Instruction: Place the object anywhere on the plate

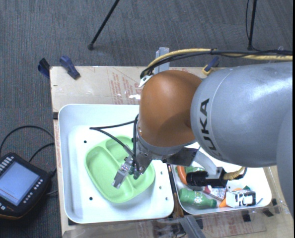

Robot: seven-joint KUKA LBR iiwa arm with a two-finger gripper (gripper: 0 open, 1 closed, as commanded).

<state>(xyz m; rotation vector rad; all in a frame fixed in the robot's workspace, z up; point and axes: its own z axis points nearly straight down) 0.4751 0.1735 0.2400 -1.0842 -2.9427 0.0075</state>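
Fingers of the metal two-finger gripper hang over the light green sectioned plastic plate in the left shallow white bin; whether they grip anything, I cannot tell.

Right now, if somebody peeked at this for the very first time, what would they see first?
The huge grey KUKA arm with its shiny orange band swings in from the right and covers much of the bench. Beneath it, the end effector hangs over a light green divided plate in the left white bin. The right bin holds a jumble of small items, including a green bottle.
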